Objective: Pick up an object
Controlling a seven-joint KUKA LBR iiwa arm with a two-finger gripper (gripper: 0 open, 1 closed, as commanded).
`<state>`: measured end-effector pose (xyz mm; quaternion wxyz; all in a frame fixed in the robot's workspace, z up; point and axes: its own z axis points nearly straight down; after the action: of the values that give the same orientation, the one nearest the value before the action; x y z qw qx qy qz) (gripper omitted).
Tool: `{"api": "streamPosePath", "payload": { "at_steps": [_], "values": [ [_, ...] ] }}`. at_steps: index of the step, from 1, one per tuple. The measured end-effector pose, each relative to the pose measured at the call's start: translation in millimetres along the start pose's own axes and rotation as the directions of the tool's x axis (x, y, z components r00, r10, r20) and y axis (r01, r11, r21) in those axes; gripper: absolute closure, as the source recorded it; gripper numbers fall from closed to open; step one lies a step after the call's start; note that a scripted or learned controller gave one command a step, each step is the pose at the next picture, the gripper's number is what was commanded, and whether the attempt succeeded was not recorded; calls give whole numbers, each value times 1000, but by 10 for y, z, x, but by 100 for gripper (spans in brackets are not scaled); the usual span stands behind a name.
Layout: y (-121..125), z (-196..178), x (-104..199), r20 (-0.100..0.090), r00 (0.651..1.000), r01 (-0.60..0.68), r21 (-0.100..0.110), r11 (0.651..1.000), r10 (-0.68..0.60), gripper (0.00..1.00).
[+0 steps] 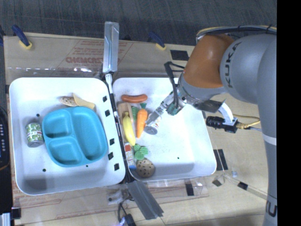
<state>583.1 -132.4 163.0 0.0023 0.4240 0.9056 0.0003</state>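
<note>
Right bin [197, 145] as landmark: the gripper [155, 121] hangs low over its left half, just right of a carrot [141, 120]; whether it is clenched or released cannot be told. Along the bin's left wall lie a sausage [134, 98], a banana [128, 128], green leaves [140, 150] and a speckled brown piece [145, 167]. The left bin [21, 140] beside it holds a blue divided tray [74, 135] and a green can [34, 133]

- Arm [244, 69] reaches in from the right, its orange band [207, 60] above the wrist.
- Gripper [157, 118] points down and left, low over the right side.
</note>
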Motion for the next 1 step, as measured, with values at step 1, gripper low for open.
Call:
{"api": "streamPosePath", "payload": {
  "at_steps": [1],
  "values": [
    [187, 640, -216, -4, 1000, -8, -6, 1000, 8, 0]
  ]
}}
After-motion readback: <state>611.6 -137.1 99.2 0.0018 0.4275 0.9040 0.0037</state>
